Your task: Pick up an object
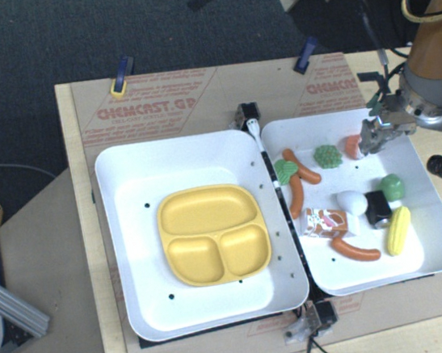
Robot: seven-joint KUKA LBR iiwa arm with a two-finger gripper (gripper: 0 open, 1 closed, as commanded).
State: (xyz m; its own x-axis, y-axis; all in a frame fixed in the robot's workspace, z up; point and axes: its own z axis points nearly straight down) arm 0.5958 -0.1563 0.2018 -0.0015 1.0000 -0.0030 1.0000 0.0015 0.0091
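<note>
Hovering at bin's one o'clock, grey two-finger gripper (371,139) nears small red-orange toy (352,146); jaw state unreadable; centre before descending.

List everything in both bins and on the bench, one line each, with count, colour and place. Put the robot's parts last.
left bin: 1, white, left half of bench
right bin: 1, white, right half of bench
divided tray: 1, yellow, middle of left bin
sausages: 3, orange-red, right bin, left side and front
broccoli pieces: 2, green, right bin, back left
corn cob: 1, yellow, right bin, front right
green ball: 1, green, right bin, right side
black block: 1, black, beside the corn
wrapped packet: 1, red and white, right bin centre
clamps: 2, blue, bench back edge
arm: 1, grey and orange, right
gripper: 1, grey, over right bin's back
</note>
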